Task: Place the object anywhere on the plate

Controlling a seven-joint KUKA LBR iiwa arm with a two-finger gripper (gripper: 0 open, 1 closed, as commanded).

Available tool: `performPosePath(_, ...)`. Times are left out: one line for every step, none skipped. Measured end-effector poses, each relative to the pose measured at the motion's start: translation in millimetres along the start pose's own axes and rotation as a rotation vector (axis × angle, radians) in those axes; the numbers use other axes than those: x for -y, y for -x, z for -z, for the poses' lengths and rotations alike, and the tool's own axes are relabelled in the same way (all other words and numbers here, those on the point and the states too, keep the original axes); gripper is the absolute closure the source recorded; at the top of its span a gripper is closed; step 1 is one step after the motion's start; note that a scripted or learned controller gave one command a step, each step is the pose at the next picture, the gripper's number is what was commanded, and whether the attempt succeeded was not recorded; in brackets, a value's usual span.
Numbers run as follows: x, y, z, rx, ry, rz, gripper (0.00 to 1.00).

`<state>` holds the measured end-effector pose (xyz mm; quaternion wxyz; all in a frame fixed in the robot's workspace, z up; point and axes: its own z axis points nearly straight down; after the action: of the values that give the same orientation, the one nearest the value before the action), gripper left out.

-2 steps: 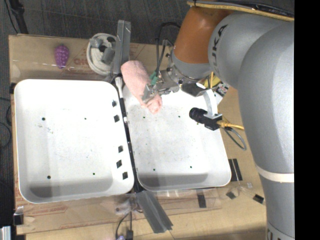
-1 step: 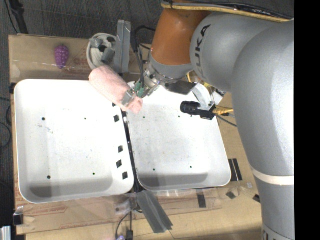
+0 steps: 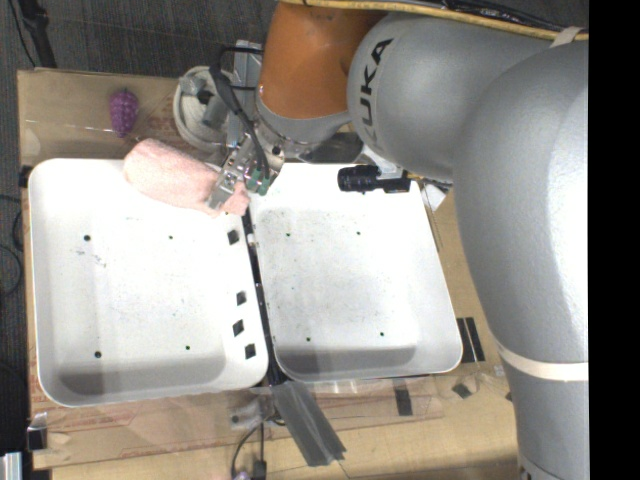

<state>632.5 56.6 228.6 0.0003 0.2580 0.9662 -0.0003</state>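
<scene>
A soft pink oblong object (image 3: 165, 175) lies at the far edge of the left white bin (image 3: 130, 298), partly over its rim. My gripper (image 3: 238, 180) hangs right at the pink object's right end, near the divide between the two bins, and covers that end. The grey arm with its orange band reaches in from the upper right above the right bin (image 3: 350, 288).
A small purple object (image 3: 123, 111) rests on the bench beyond the left bin's far left corner. Small black marks (image 3: 240, 313) line the rim between the bins. The arm's bulk overhangs the right bin's far and right sides.
</scene>
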Motion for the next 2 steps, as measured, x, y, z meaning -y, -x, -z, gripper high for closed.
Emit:
performPosePath(-53.3,-13.9,3.1,0.001,0.001,0.405,1.0)
performPosePath(-96.3,-41.5,2.3,0.002,0.002,0.525,1.0)
